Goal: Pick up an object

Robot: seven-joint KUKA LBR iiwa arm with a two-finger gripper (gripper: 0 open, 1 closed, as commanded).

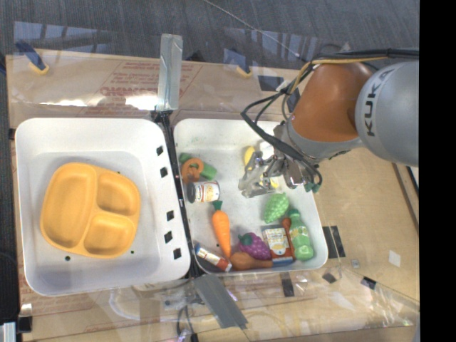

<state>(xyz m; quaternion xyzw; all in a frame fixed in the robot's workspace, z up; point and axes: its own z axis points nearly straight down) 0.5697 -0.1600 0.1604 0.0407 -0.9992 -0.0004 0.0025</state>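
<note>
My gripper [258, 179] hangs low over the right bin [214, 135], just above its middle, with a yellow toy [250, 154] beside its upper left. A green bunch of grapes [277, 206] lies just below the fingers. Further down are an orange carrot [221, 231], a small can [205, 192], purple grapes [254, 245], a green bottle [301, 241] and a red-labelled box [276, 242]. An orange and green ring toy [192, 168] sits at the bin's left side.
The left bin [43, 137] holds a yellow divided plate [90, 209]. A grey divider strip [169, 70] stands up between the bins at the back. The arm's orange band [324, 105] and grey body hang over the right bin's far right corner.
</note>
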